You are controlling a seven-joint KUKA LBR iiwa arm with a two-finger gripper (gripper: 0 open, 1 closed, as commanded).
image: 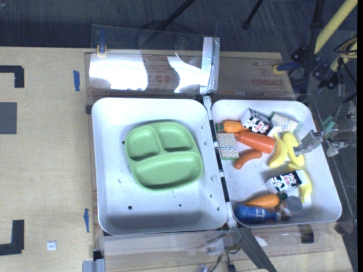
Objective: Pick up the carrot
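The carrot [232, 127], a short orange piece with a green stub at its left end, lies at the back left of the right bin [329, 180], beside an orange-red bottle [255, 141]. A second orange tapered piece [264, 200] lies near the bin's front, above a blue bottle [255, 213]. My gripper [311, 142] hangs over the right side of that bin, just right of the yellow bananas [283, 149]. It is well to the right of the carrot and holds nothing that I can see.
The right bin also holds a brown sausage [247, 159], two cow-patterned cartons [256, 122] [283, 181] and a checked packet [228, 145]. A green divided plate [164, 153] sits in the left bin [108, 152]. A clear sheet and a foil strip [210, 67] stand behind the bins.
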